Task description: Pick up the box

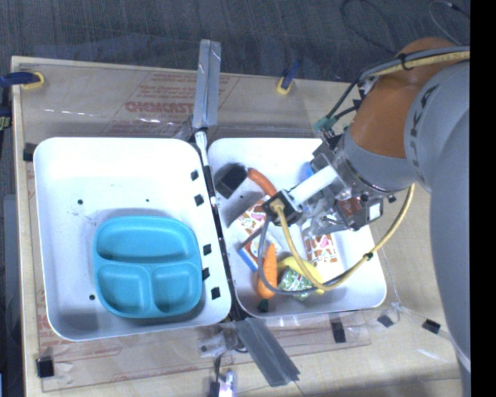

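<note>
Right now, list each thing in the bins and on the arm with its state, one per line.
Blue tray: flat and upright in the left bin, compartments bare.
Box: lying in the right bin, partly under the gripper.
Carrot: lying flat near the front of the right bin.
Gripper: low over the right bin's clutter; grip unclear.
Yellow hose: looped from the arm down into the right bin.

- A blue tray with three sections lies flat in the left bin.
- An orange carrot lies in the right bin, near its front.
- A black object sits toward that bin's back left corner.
</note>
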Controlling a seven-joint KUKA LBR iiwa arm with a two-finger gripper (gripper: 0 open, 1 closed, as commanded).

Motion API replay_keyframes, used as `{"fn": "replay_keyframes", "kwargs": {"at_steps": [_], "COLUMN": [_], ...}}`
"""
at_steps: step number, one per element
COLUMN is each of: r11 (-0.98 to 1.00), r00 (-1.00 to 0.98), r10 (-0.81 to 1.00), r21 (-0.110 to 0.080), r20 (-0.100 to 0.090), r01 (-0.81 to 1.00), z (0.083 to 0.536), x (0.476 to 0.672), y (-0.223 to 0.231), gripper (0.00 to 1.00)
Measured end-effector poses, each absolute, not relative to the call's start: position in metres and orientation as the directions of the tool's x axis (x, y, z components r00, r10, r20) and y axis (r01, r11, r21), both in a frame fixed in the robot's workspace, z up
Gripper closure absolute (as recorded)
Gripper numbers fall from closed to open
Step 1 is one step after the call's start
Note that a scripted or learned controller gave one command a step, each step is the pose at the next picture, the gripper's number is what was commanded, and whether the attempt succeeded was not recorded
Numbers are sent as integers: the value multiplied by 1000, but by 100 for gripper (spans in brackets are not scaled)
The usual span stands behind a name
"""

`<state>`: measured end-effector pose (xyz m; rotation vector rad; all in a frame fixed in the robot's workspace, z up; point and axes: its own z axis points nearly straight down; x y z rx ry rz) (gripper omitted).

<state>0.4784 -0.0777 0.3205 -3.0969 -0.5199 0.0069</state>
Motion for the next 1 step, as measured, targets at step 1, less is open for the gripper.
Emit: {"fn": "replay_keyframes", "kwargs": {"at_steps": [1], "r11": [-942], "r00": [942], "r10": [336], "r21": [-5], "r20": [-11], "r01": [336], "z": [328], "x": [480], "y": [-76], "gripper": [100]}}
